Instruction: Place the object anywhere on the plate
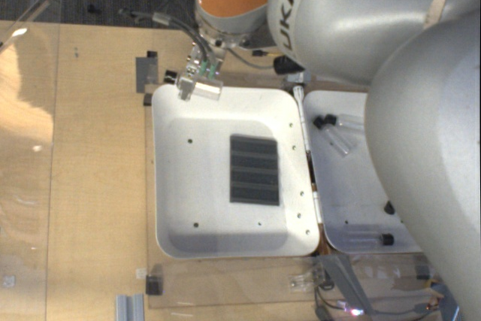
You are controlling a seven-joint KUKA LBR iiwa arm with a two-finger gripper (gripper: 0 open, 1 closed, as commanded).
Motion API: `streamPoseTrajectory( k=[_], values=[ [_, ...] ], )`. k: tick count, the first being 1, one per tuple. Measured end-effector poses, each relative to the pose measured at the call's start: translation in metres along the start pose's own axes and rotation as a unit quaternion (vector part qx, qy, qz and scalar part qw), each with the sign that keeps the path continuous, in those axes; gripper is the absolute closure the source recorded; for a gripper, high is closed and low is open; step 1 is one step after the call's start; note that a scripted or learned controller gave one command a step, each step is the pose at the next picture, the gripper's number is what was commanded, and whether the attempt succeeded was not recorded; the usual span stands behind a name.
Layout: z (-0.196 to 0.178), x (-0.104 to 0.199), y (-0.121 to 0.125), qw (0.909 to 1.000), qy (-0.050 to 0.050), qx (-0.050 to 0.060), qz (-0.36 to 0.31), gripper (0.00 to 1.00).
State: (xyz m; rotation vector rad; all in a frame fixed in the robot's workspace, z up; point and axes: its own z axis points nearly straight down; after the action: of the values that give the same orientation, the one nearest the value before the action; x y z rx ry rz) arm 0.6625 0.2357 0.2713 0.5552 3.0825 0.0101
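Observation:
A dark grey ribbed rectangular plate (254, 170) lies flat in the middle of the left white bin (180, 184). In the right bin (338, 184) lie two clear tube-like objects with black ends, one near the back (332, 124) and one near the front (368, 240). The arm's orange band and grey links cover the top and right of the view. Its gripper end (200, 80), a small white and green part, hangs over the back left corner of the left bin, well away from the plate. I see nothing held there.
A small dark bracket (147, 74) stands on the wooden bench just beyond the left bin's back left corner. Another dark block (153, 284) sits near the front left corner. Cables (346, 297) lie at the front, below the right bin.

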Motion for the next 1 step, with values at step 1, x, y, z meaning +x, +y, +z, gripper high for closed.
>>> streamPoseTrajectory(
  k=[1],
  values=[
    [0.1106,-0.0026,-0.0152,0.9996,0.002,0.001,0.027,1.00]
  ],
)
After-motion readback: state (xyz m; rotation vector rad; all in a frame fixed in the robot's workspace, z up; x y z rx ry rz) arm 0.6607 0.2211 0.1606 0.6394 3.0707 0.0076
